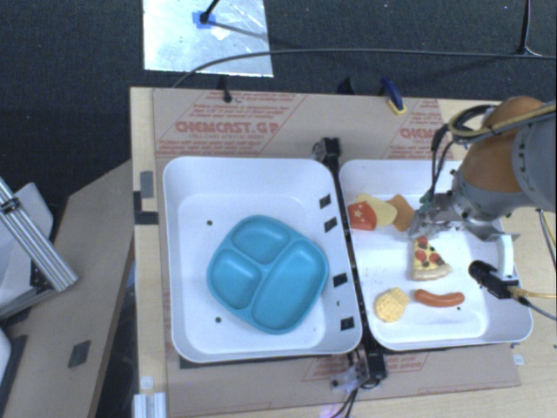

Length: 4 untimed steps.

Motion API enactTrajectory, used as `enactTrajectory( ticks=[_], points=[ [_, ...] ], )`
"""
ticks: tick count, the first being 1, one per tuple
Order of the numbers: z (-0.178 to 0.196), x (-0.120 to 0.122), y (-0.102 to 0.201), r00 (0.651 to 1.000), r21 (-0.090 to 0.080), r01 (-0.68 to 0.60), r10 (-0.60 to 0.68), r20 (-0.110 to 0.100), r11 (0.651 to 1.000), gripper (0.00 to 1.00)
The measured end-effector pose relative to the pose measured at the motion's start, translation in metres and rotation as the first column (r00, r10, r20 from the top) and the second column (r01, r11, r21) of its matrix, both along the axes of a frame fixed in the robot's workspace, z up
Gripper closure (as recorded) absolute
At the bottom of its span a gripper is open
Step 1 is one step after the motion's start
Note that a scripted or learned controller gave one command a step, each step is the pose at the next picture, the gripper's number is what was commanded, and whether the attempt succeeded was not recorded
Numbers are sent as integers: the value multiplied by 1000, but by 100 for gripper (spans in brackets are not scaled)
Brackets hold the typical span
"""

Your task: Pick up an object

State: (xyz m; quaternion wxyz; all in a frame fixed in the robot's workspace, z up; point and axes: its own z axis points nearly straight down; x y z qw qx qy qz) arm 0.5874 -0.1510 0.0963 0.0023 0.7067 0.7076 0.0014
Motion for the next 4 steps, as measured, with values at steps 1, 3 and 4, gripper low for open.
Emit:
enactTrajectory(
  ticks=[1,3,4],
  points=[
    [55,-5,-9,1000,-1,1,-1,0,1000,100],
    [172,-4,-4,1000,-1,-4,4,1,1000,100],
    [173,-12,45,1000,2,-8,8,-4,1000,100]
  ],
)
